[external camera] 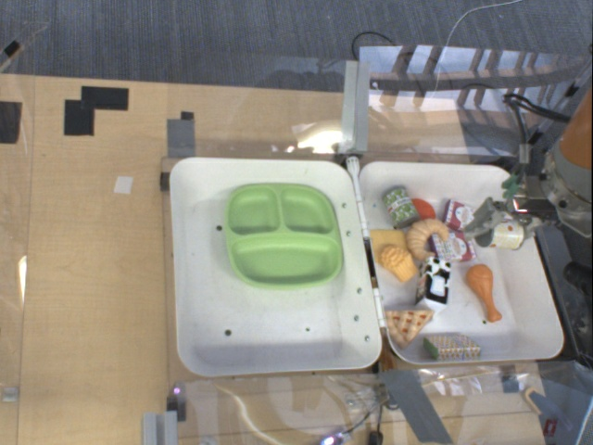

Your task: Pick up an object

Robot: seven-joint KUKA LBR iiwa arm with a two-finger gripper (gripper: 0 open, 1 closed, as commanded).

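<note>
On the bench we see two white bins (278, 360), toys in the right.
Our gripper (496, 222) hovers there, finger state unclear; drumstick (484, 288) just below, croissant (428, 237) left.

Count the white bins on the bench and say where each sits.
2. The left bin holds a green divided plate; the right bin beside it holds the toy food.

Matt green plastic plate (283, 235), smooth white plastic bins (199, 276), pale wood bench (83, 276)
</note>
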